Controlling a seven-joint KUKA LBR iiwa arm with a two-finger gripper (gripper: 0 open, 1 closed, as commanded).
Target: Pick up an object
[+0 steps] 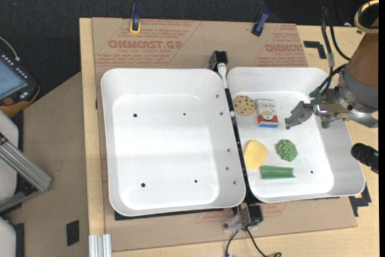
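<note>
Several small objects lie in the right bin point(319, 186): a round brown cookie point(243, 105), a small red-and-white carton point(267, 112), a yellow piece point(255, 154), a green broccoli-like lump point(286, 150) and a flat green pod point(277, 172). My gripper point(299, 114) hangs over the right bin, just right of the carton and above the broccoli lump in the view. Its dark fingers point left toward the carton. Nothing shows between them.
The left bin point(120, 147) sits beside the right one on a cardboard sheet point(180, 36). A black divider strip point(231, 129) runs between the bins. Two clamps point(135, 21) hold the cardboard's far edge. The arm's grey body point(367, 81) fills the right side.
</note>
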